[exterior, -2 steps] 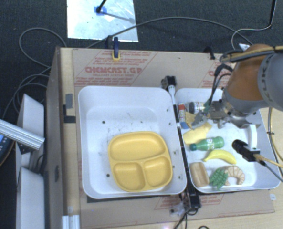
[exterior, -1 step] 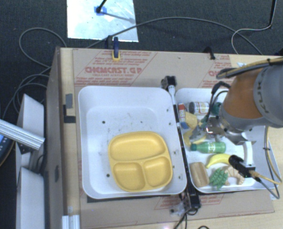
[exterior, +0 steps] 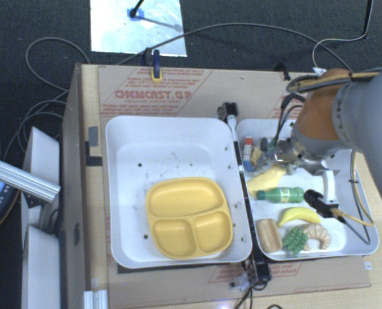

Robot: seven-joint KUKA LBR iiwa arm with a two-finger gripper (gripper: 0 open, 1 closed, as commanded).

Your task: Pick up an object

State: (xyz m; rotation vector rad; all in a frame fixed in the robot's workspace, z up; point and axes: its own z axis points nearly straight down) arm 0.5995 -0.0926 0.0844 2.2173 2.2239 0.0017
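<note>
Overhead, the claw [exterior: 282,154] is being held low over the far part of the right bin [exterior: 361,234], and whether it is released or clenched cannot be told. Crowded together in that bin, the green bottle [exterior: 280,194], banana [exterior: 299,215], croissant [exterior: 318,234], bread piece [exterior: 268,234] and leafy green toy [exterior: 294,241] are being left little free room, while open floor is being left around the yellow divided tray [exterior: 189,216] in the left bin [exterior: 123,172]. Beyond both bins, red "CHEMCAST GP" lettering is being shown on the brown sheet [exterior: 153,95] covering the table.
</note>
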